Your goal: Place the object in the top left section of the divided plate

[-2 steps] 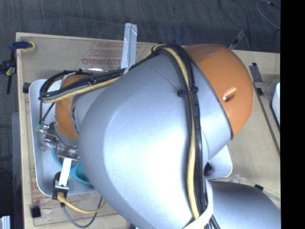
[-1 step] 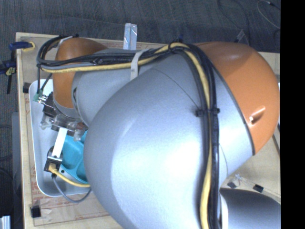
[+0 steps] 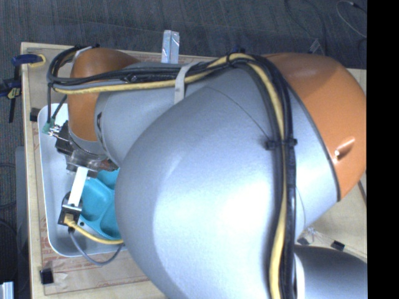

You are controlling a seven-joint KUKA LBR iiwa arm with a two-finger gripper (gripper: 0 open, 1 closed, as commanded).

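Note:
A light blue divided plate lies in the left white bin; I see just its left part, since the arm covers the rest. The grey arm with its orange band reaches across from the right and hides most of both bins. My gripper hangs low over the left bin, just above the plate's upper left edge. Its underside is hidden by the wrist, and I can make out no object near it.
The bin's left wall runs close to the gripper. The wooden bench edge lies beyond it, with a blue clamp at the far left corner. A small metal post stands at the bench's back edge.

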